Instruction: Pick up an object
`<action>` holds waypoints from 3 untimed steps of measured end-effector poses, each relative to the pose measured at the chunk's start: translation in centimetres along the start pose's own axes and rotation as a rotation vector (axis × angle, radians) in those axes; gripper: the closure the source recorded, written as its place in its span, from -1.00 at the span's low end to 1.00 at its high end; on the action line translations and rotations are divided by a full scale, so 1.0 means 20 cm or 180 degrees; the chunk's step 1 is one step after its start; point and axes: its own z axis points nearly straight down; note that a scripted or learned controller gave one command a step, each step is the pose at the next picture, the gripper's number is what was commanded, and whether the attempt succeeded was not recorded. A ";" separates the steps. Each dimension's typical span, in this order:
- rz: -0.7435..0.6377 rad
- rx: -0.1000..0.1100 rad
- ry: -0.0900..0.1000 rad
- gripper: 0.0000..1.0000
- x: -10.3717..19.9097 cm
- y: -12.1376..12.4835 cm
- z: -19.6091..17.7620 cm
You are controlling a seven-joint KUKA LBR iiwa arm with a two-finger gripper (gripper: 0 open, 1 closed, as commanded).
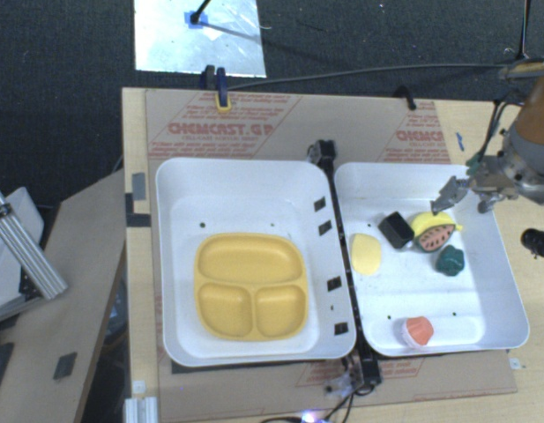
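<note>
Two white bins sat side by side on the bench. In the left bin (179, 192) lay a yellow divided tray (250, 285). The right bin (510, 311) held the loose things: a pale yellow piece (367, 254) near the divider, a black block (396, 229), a yellow toy with a red patch (435, 232) just beside the block, a dark green lump (450, 260) just below that toy, and an orange and white piece (418, 330) near the front wall. The gripper (465, 196) hung over the bin's far right part, above and apart from the toy. Its two fingers (446, 194) stood spread wide with nothing between them.
</note>
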 end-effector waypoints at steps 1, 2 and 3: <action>-0.0010 -0.0040 -0.0008 -1.00 0.00 0.01 -0.04; -0.0020 -0.0035 -0.0007 -1.00 0.02 0.06 0.24; -0.0005 -0.0035 -0.0007 -1.00 0.00 0.07 0.45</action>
